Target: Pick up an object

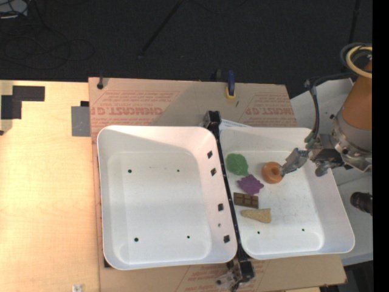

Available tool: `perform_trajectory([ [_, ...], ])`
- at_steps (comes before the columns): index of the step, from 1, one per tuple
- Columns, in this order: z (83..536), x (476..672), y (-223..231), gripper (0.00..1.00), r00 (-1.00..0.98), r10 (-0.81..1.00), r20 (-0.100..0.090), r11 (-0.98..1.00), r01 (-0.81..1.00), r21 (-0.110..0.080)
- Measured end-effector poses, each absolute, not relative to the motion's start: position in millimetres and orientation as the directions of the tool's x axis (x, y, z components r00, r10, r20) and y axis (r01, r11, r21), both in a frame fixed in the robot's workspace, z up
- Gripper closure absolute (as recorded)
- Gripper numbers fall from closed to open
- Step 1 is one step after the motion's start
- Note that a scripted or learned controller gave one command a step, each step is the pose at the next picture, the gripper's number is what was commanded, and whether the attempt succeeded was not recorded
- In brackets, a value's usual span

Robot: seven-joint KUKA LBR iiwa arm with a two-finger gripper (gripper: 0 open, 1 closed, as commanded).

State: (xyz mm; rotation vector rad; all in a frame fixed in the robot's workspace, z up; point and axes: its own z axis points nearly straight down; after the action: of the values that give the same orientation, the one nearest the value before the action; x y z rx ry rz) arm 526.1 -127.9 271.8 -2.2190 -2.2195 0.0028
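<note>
The right bin (pixel 338 221) holds several small objects. An orange ring (pixel 272 173) lies near its middle, a green lump (pixel 237 162) sits close to the divider, and a purple piece (pixel 250 184) is just below the lump. A brown chocolate-bar block (pixel 246 200) and a tan wedge (pixel 256 215) lie nearer the front. My gripper (pixel 308 164) hangs over the right part of this bin, open, with nothing between its fingers. Its left finger (pixel 294 162) points down toward the orange ring and ends just to the ring's right.
The left bin (pixel 104 181) sits beside the right one, with black clips (pixel 214 172) along the shared wall. Both rest on brown cardboard (pixel 152 105) on a wooden bench (pixel 42 187). A blue clamp (pixel 231 84) stands at the back edge.
</note>
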Motion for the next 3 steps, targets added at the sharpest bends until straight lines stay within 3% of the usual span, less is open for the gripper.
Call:
perform_trajectory([
  [1,281.4,526.1,-128.2,1.00,-0.001,1.000,0.002,0.001,1.000,-0.005],
  [2,354.8,515.7,-57.7,1.00,-0.008,1.000,0.001,0.008,1.000,0.005],
  [3,354.1,474.4,-97.0,1.00,0.002,1.000,0.001,-0.002,1.000,-0.004],
])
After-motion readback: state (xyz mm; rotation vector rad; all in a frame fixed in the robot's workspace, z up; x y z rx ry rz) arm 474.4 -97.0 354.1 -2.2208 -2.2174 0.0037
